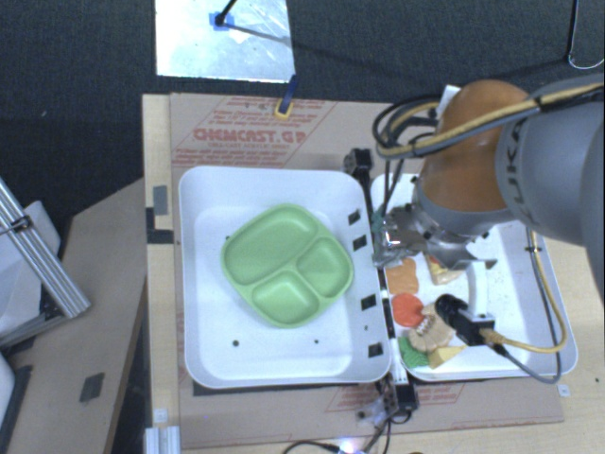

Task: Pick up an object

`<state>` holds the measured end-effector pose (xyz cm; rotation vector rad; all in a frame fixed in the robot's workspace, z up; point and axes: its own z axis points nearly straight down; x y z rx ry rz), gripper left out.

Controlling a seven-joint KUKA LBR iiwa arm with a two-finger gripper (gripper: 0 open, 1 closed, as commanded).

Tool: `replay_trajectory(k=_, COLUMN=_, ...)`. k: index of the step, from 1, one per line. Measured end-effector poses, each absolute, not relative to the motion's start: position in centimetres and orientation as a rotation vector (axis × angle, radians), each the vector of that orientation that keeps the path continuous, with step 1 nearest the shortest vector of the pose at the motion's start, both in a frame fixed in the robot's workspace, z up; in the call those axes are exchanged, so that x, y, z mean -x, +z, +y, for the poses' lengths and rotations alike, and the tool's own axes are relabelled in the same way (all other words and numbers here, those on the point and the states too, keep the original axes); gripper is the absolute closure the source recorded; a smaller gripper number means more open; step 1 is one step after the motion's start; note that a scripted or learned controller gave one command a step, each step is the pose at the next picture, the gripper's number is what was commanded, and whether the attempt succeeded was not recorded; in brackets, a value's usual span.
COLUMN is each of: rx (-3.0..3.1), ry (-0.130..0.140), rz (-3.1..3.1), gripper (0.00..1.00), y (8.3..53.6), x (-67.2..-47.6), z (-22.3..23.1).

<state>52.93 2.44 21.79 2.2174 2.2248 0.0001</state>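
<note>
The jaws of the gripper (395, 244) are hidden under the wrist of the arm (492, 159), so I cannot tell how they are standing. They are hanging over the right bin (553, 296), and just below them the small objects (421, 315) are lying in a heap. Further to their left, the green plate (286, 265) is sitting in the left bin (203, 253).

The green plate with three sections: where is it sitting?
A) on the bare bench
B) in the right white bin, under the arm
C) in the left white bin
C: the green plate lies inside the left white bin, apart from the arm's side.
</note>
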Motion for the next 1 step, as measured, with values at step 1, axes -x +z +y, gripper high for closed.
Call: replay_trajectory(k=1, rx=-2.219, ry=0.001, rz=2.224, gripper=1.0, y=22.37, x=-52.97, z=2.0)
